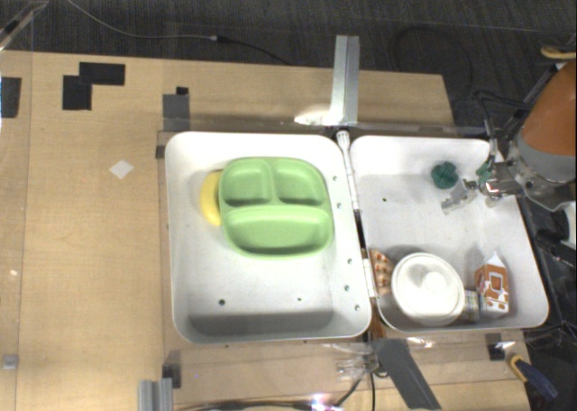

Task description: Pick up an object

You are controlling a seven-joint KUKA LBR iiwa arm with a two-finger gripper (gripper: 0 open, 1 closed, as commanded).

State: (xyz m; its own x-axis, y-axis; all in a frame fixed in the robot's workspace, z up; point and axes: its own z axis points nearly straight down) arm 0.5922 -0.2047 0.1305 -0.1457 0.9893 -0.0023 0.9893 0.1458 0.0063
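My gripper (467,189) hangs over the right side of the right bin (397,161), reaching in from the right edge. It is open with nothing between its fingers. A small dark green object (444,175) lies just left of it, near the bin's back, apart from the fingers. A white bowl (426,285) sits at the bin's front. To the bowl's right stands an orange and white carton (492,285), and a patterned packet (380,270) lies against its left side.
The left bin (261,305) holds a green divided plate (273,205) with a yellow object (209,199) poking out from under its left edge. A metal post (346,76) stands behind the wall where the bins meet.
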